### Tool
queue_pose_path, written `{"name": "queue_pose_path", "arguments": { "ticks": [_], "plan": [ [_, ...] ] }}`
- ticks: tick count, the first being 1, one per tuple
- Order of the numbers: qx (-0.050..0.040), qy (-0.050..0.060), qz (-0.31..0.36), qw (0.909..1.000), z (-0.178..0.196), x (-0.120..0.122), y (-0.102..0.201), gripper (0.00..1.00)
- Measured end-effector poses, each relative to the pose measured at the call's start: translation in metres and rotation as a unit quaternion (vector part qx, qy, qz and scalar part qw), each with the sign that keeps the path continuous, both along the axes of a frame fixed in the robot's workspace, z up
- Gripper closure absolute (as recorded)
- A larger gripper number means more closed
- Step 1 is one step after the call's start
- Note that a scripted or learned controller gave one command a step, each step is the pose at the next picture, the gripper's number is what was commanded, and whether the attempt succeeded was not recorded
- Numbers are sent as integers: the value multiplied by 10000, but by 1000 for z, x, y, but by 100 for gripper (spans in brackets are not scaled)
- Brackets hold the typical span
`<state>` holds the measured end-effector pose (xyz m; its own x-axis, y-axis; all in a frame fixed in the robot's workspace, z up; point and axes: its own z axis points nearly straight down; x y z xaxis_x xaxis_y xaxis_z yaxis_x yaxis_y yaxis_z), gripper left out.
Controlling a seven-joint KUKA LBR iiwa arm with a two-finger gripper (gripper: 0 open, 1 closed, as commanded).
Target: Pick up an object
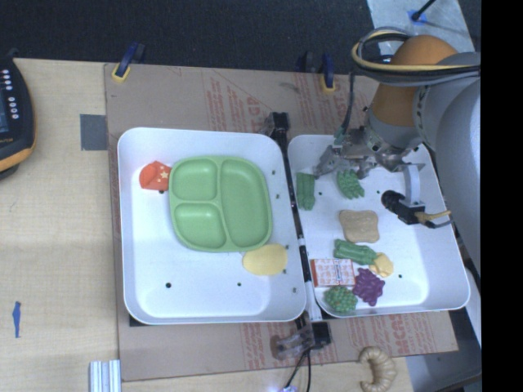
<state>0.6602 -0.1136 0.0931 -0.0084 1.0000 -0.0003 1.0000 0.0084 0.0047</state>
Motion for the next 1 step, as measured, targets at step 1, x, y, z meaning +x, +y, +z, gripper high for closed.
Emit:
{"name": "queue_pose_path", "arguments": {
  "ticks": [1],
  "plan": [
    [-16,14,-46,10000,41,-4,-65,0]
  ]
}}
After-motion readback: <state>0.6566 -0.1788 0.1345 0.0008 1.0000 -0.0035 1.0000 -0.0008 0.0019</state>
